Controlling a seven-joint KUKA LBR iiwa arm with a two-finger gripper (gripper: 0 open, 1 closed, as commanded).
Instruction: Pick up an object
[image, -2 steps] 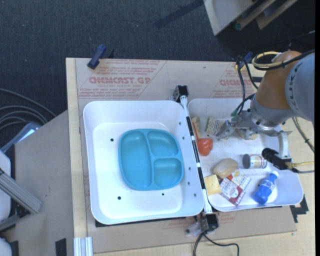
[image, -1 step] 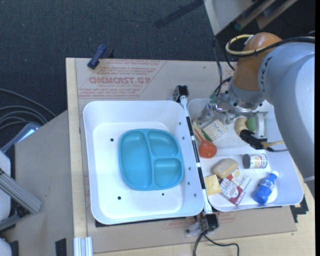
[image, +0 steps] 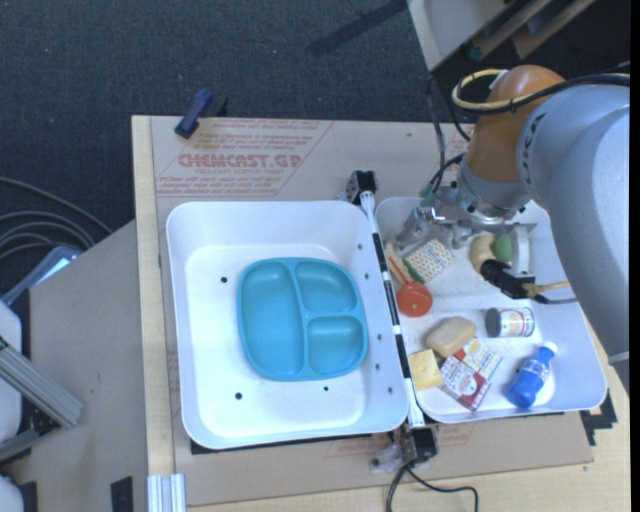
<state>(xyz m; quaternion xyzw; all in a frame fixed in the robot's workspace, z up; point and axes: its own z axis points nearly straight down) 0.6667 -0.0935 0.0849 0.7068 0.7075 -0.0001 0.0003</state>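
Two glossy white bins (image: 200, 300) on the desk; one smooth blue three-part plate (image: 300, 318) at centre. Tool (image: 440, 222) upper right, grip unclear.

Two white bins (image: 190, 300); left one carries a light blue divided plate (image: 300, 318). Right: blue bottle (image: 530, 376), orange-red disc (image: 414, 299), tan lump (image: 452, 333), yellow block (image: 425, 369), red-white packet (image: 468, 377), checkered packet (image: 430, 260). Grey arm (image: 590, 180), orange band (image: 505, 125).
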